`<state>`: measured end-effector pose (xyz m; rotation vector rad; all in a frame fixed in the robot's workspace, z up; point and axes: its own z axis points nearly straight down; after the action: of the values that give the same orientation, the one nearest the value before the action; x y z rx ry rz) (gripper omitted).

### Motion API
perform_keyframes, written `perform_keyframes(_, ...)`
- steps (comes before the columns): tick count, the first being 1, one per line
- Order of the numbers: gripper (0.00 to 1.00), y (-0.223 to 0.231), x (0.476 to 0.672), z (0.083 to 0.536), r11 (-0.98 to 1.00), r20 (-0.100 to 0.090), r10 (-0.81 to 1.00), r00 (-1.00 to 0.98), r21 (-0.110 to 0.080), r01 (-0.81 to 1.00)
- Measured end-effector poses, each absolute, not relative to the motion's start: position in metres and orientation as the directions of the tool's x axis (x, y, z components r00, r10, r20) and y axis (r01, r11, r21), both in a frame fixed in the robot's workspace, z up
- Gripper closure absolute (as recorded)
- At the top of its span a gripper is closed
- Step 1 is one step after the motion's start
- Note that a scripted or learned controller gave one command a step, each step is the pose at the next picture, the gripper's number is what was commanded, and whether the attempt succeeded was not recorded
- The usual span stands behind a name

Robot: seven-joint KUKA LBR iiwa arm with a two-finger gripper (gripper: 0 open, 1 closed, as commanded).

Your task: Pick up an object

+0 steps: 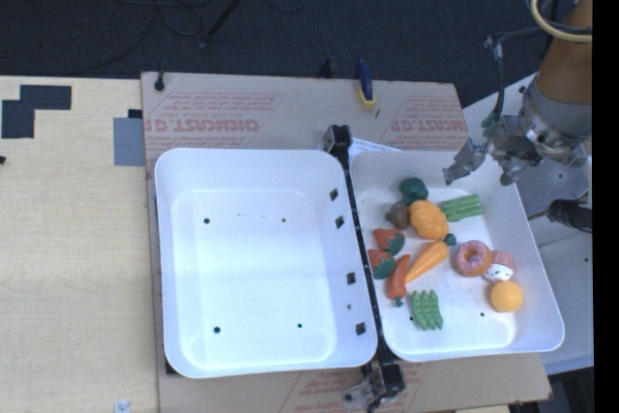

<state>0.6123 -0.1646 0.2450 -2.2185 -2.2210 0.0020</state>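
The right bin holds a cluster of toy foods. Among them are an orange-yellow pepper, a carrot, a green pickle, a pink donut, an orange ball and a ridged green piece. A dark green item and red pieces lie near the divider. My gripper hangs over the bin's far right corner, above and right of the pickle. It is open, and nothing sits between its fingers.
The left bin sits beside the right one, joined along a black clip strip. Both rest on a cardboard sheet. A blue clamp stands at the cardboard's far edge. Cables lie on the dark floor beyond.
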Motion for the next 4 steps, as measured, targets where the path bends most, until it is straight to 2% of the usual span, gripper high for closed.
perform_keyframes(1, 0.0, -0.137, 0.583, 0.163, -0.002, 0.002, 1.0, 0.003, -0.006, 1.0)
perform_keyframes(2, 0.0, -0.101, 0.612, 0.101, 0.002, -0.002, 1.0, -0.002, 0.001, 1.0)
perform_keyframes(3, 0.0, -0.081, 0.645, 0.087, 0.002, 0.0, 1.0, -0.002, -0.001, 1.0)
perform_keyframes(4, 1.0, -0.082, 0.642, 0.099, 0.001, 0.006, 1.0, -0.001, -0.016, 1.0)
